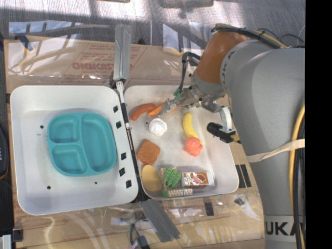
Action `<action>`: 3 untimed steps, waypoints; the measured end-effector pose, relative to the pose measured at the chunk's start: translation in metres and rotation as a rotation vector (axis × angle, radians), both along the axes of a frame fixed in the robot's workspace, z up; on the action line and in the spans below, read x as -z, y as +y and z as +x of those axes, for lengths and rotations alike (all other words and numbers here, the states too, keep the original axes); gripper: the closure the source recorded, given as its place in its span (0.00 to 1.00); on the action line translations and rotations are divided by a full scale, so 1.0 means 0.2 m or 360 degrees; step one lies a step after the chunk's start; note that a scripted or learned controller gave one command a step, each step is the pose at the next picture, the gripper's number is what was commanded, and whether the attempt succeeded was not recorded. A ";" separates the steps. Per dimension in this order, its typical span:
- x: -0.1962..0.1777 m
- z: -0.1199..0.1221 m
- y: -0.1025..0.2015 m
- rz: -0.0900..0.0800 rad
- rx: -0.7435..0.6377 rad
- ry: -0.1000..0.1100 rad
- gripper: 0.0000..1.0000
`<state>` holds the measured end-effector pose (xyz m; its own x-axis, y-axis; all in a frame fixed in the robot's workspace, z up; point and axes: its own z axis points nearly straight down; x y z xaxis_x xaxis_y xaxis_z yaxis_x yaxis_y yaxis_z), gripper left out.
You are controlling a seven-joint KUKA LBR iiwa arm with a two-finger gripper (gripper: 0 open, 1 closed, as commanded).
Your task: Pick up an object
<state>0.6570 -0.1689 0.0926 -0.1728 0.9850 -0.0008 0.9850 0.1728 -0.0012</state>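
Small orange carrot-shaped toy [157, 110] lies under the hand [170, 106]; its grip state I cannot tell; crowding orange sausage [141, 111] might deflect it.

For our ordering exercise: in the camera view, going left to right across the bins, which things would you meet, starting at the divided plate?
Teal divided plastic plate → orange sausage → white ball-like object → yellow banana → grey robot arm.

The bench [62, 66], covered in brown cardboard, bears two white bins side by side: the left bin [26, 154] and the right bin [223, 165], their edges touching at the middle.
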 end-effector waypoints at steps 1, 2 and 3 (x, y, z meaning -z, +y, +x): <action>0.00 -0.36 -0.18 0.0002 -0.0068 0.0002 0.00; 0.00 -0.74 -0.20 0.0003 -0.0198 -0.0001 0.00; -0.05 -0.74 -0.20 0.0003 -0.0204 -0.0004 1.00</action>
<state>0.5097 -0.2097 0.1036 -0.2972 0.9548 0.0003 0.9548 0.2972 0.0016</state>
